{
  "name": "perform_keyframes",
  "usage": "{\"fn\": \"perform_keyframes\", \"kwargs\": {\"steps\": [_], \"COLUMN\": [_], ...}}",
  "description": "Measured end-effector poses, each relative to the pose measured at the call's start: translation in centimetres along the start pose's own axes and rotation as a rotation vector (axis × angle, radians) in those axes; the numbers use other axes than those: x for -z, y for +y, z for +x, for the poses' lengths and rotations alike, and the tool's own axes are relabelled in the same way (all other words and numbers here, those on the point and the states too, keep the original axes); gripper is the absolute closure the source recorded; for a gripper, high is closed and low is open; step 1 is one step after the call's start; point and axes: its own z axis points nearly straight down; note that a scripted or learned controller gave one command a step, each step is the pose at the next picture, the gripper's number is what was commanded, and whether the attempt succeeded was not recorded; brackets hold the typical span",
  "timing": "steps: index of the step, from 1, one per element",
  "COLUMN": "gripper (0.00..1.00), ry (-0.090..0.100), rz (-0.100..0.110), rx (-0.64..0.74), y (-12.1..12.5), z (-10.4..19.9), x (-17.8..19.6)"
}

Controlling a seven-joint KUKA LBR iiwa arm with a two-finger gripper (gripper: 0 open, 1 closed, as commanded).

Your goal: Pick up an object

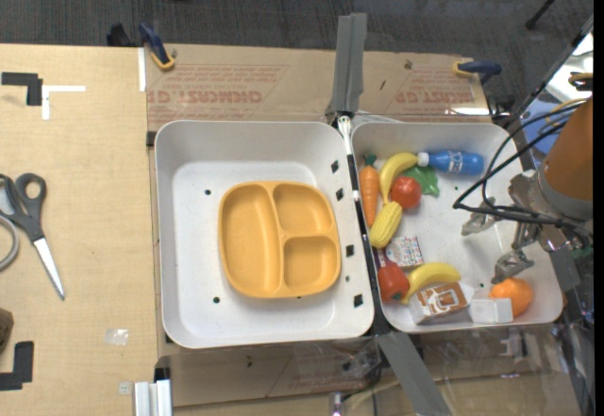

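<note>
Right bin (444, 131): tool (498, 244) spread wide, grasping nothing; orange (512, 293) just below it.

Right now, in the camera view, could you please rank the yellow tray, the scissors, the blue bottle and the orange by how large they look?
1. Yellow tray, clearly largest.
2. Scissors, long but thin.
3. Blue bottle.
4. Orange, smallest, though the bottle is only slightly larger.

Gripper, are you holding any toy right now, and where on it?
Nothing is held. The gripper hangs open above the right bin's floor, beside the orange, not touching it.
</note>
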Motion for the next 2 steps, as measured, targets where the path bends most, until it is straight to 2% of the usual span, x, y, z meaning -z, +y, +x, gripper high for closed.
{"fn": "perform_keyframes", "kwargs": {"steps": [1,2], "gripper": [0.0,0.0], "ry": [0.034,0.009], "rz": [-0.021,-0.008], "rx": [0.095,0.157], "y": [-2.6,5.7], "z": [-12.6,-12.1], "x": [-1.0,-0.5]}}
